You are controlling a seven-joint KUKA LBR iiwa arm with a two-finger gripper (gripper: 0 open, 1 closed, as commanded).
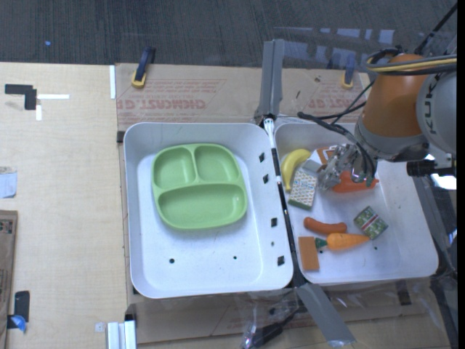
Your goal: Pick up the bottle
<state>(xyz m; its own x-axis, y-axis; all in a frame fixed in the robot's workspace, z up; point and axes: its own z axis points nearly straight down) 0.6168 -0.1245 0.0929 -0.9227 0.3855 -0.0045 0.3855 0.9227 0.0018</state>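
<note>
Gripper [347,167] is low inside the right bin [414,264], near its far edge, just inward of the wall it shares with the left bin [211,278].

Risks from here:
- Crowding. Banana [292,164] lies at the far corner by the shared wall, a speckled box [304,188] just on its near side, and an orange-red object [354,185] sits right under the fingertips. A closing grasp could pinch the wrong thing or nudge a neighbour.
- Target uncertain. No object reads plainly as a bottle; the orange-red object half hidden beneath the gripper may be it, but the metal blocks too much to be sure. If it is, it lies toward the far edge, mid-width of the right bin.
- A rounded body could squirt sideways from a two-finger pinch if the fingers land off centre.
- Cables [327,118] loop off the wrist over the far rim; a snag on lift looks possible.

Fingers: whether they are apart or together cannot be told; they blur into the clutter.

Arm pose: arm [398,104] enters from the right, orange band over the bin's far right corner, wrist angled down and toward the shared wall.

Elsewhere in the right bin: carrot [347,241] and sausage [325,225] toward the near edge, small green box [370,222] beside them. Green divided plate [200,186] sits in the left bin.
</note>
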